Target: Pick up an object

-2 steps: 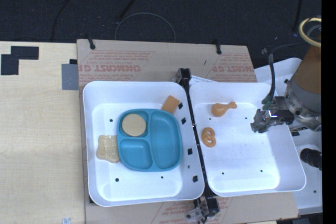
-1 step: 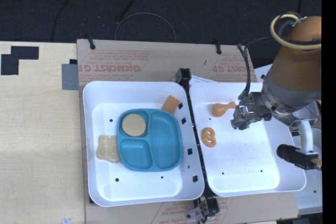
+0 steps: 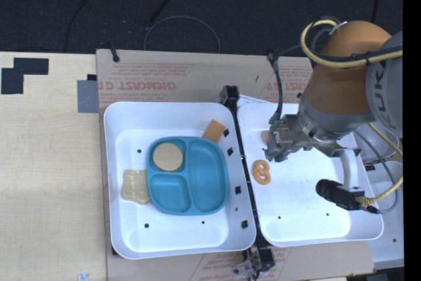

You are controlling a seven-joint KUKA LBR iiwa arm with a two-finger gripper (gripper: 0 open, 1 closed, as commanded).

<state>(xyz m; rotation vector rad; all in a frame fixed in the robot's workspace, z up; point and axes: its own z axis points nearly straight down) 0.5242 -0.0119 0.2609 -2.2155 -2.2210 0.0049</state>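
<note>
My gripper (image 3: 275, 149) hangs low over the left part of the right bin (image 3: 309, 224), its dark fingers just above and right of a small orange pretzel-shaped toy (image 3: 261, 172). The pretzel lies on the bin floor, apart from the fingers. A bit of another orange piece (image 3: 266, 137) peeks out by the gripper's left side. In the left bin (image 3: 125, 135) a blue divided plate (image 3: 191, 178) carries a tan round cookie (image 3: 167, 156). An orange-brown block (image 3: 213, 130) leans at the plate's upper right, and a pale yellow lumpy piece (image 3: 135, 186) lies at its left.
A black divider rail (image 3: 240, 168) runs between the two bins. The grey arm with its orange band (image 3: 345, 69) covers the right bin's upper right. Cardboard (image 3: 164, 79) lies under both bins, on a pale wooden bench (image 3: 46, 168).
</note>
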